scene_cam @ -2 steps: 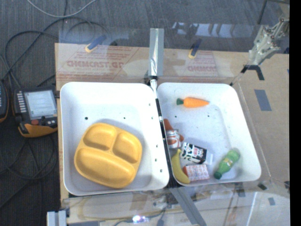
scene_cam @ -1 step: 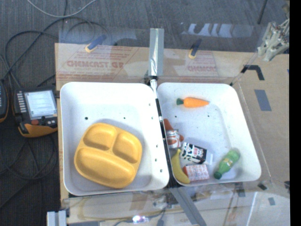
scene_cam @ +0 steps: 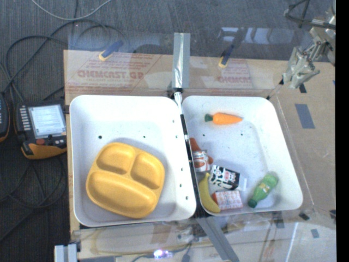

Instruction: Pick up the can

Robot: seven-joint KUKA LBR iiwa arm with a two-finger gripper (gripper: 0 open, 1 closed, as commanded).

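where you look top right, your gripper point(scene_cam: 301, 70) hangs outside the bins, fingers spread, holding nothing. right bin point(scene_cam: 272, 124): can point(scene_cam: 199, 158) against left wall, carrot point(scene_cam: 223, 119), carton point(scene_cam: 224, 177), banana point(scene_cam: 207, 195), green bottle point(scene_cam: 263, 189). left bin point(scene_cam: 82, 119): yellow tray point(scene_cam: 125, 179).

White bins point(scene_cam: 82, 113). Yellow tray point(scene_cam: 125, 179). Orange carrot point(scene_cam: 224, 119), green tip. Green bottle point(scene_cam: 263, 189). Red-white can point(scene_cam: 200, 160). Black-white carton point(scene_cam: 224, 177). Yellow banana point(scene_cam: 206, 196). Pink-white packet point(scene_cam: 228, 200). Tan bench point(scene_cam: 125, 72), faded red lettering.
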